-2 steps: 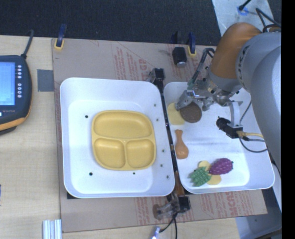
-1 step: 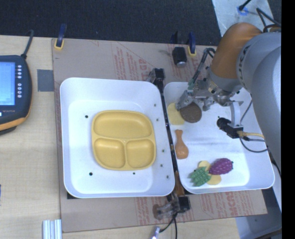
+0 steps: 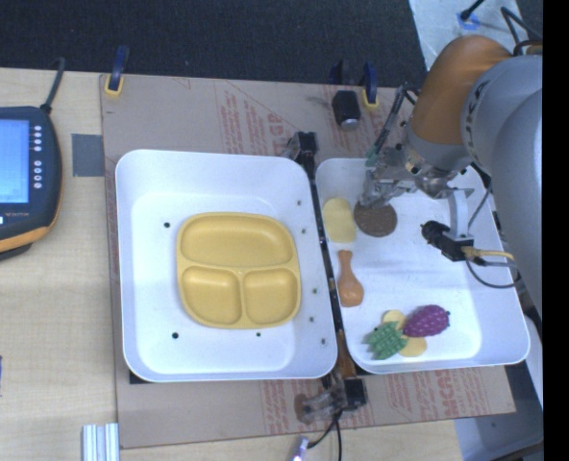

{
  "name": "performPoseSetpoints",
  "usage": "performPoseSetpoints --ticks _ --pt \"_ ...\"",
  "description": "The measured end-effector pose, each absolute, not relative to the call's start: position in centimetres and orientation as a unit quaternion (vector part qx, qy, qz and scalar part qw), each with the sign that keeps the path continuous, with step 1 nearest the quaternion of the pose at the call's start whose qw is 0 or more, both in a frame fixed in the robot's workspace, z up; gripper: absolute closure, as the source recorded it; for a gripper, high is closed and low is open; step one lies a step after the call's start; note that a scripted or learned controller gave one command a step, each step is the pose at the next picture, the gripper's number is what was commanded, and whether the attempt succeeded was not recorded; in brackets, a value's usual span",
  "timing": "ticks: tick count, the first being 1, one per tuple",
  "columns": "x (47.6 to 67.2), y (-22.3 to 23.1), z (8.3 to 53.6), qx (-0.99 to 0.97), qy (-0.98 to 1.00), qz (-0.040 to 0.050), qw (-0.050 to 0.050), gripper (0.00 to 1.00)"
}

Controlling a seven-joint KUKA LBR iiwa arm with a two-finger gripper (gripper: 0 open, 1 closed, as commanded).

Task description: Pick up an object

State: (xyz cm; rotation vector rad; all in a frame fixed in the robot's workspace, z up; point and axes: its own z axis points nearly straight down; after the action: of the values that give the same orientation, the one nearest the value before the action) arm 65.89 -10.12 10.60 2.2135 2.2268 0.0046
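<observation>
Camera view, looking down at a slant, shows two shallow white bins side by side on a brown board, and I take the right bin (image 3: 501, 349) as the landmark for all places. Directly to its left, touching along the middle edge, lies the left bin (image 3: 140, 257), and inside that one a yellow divided plate (image 3: 238, 267) rests flat near the centre. The grey arm (image 3: 510, 161) with its orange band (image 3: 453, 80) comes over the right bin from the far right side and reaches down to the far left part of it. The gripper (image 3: 376, 192) is there, low over the bin floor, and just below it, maybe touching it, lies a round brown object (image 3: 376, 221). Whether the fingers are released or clenched I cannot tell, because the wrist parts hide them from above. Beside the brown object, against the left wall of the right bin, lies a pale yellow piece (image 3: 338, 219). Nearer to the camera along the same wall is a small wooden spoon-like thing (image 3: 348, 279) with an orange-brown head. In the near part of the right bin a purple grape bunch (image 3: 427, 321), a green leafy toy (image 3: 385, 340) and some yellow pieces (image 3: 411, 347) lie close together. Well apart from the right bin, beyond the left bin, a control pendant (image 3: 11, 181) with a blue screen rests on the bench.
</observation>
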Motion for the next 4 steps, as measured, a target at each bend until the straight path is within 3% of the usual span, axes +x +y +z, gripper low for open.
performPoseSetpoints --ticks 1,2,3,4 --pt "60.7 -13.9 13.4 0.706 0.708 -0.0010 -0.001 1.00" --pt "60.6 -13.9 13.4 0.706 0.708 -0.0011 -0.001 0.00" --pt "63.3 -10.5 9.1 0.705 0.709 -0.0014 -0.001 0.00" --pt "65.6 -10.2 9.2 0.706 0.708 -0.0006 -0.001 0.00"
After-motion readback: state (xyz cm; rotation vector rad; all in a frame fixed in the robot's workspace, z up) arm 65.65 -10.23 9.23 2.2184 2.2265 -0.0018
